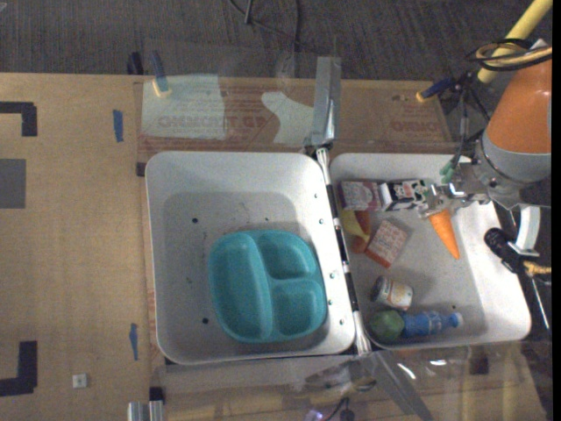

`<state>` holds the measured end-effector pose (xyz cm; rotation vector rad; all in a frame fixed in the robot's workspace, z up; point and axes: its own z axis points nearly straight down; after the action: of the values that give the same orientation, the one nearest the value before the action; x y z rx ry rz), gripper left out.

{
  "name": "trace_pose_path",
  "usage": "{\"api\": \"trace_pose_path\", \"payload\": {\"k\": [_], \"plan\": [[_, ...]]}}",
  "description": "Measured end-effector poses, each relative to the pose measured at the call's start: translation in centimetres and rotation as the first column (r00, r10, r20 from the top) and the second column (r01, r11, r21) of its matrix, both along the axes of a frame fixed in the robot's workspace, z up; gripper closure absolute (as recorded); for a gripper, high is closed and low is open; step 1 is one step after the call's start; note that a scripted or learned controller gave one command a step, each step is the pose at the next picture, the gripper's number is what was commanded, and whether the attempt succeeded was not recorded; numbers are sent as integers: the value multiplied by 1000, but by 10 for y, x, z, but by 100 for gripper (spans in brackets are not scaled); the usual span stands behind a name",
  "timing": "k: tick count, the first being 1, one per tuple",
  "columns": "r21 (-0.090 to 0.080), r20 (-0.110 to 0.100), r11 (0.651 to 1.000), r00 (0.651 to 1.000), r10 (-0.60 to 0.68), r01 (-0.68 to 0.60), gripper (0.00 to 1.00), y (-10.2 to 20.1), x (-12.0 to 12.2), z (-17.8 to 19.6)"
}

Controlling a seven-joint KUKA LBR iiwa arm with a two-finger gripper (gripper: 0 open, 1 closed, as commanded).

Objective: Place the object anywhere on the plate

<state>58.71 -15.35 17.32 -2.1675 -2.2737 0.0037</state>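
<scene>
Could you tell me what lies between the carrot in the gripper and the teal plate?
In the camera view, between the carrot and the plate lie a small red-and-white carton and the divider between the bins.

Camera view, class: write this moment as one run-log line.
arm: over right bin | gripper: at carrot's top end, grasp unclear | plate: left bin, nothing on it | placement: not yet done

Pretty plain setup: a tan wood-look counter (70, 261) with a few black squares and bits of blue tape (117, 125) stuck on it. Beyond its far edge there's dark grey carpet floor (105, 16) with a black cable (263, 3) looping across it. Light is even and kind of soft, no hard shadows.
</scene>
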Motion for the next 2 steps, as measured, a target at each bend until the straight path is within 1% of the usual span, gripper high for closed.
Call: {"api": "trace_pose_path", "payload": {"k": [1, 2], "plan": [[0, 2, 985, 985, -172, 172, 100, 51, 13, 42], [-1, 1, 942, 942, -337, 337, 100, 20, 17, 51]]}}
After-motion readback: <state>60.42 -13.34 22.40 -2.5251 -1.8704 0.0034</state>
